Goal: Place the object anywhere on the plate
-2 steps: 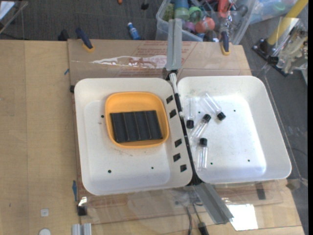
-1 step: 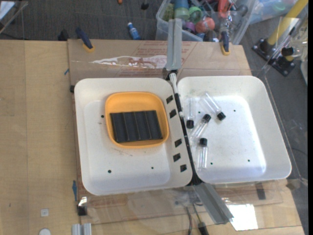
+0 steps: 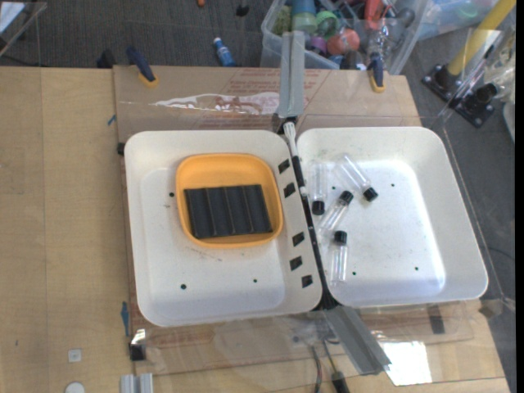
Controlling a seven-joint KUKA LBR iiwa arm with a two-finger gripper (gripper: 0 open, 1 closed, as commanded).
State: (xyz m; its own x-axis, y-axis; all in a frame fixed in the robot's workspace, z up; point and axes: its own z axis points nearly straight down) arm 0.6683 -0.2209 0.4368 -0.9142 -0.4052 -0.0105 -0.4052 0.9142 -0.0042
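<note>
An orange plate (image 3: pixel 190 173) sits in the left white bin (image 3: pixel 155 277). A black ribbed rectangular insert (image 3: pixel 228 211) lies flat on the plate. In the right white bin (image 3: pixel 426 252) several clear plastic tubes with black caps lie scattered near its left side: one (image 3: pixel 358 176) at the top, one (image 3: pixel 337 207) in the middle, one (image 3: pixel 339 252) lower down, and one (image 3: pixel 317 188) against the divider.
A grey bar (image 3: pixel 291 72) stands at the back between the bins. Black clips (image 3: pixel 296 240) line the divider. A clear tub of colourful toys (image 3: pixel 348 11) sits beyond the bench. Blue clamps (image 3: pixel 141 65) hold the cardboard backing.
</note>
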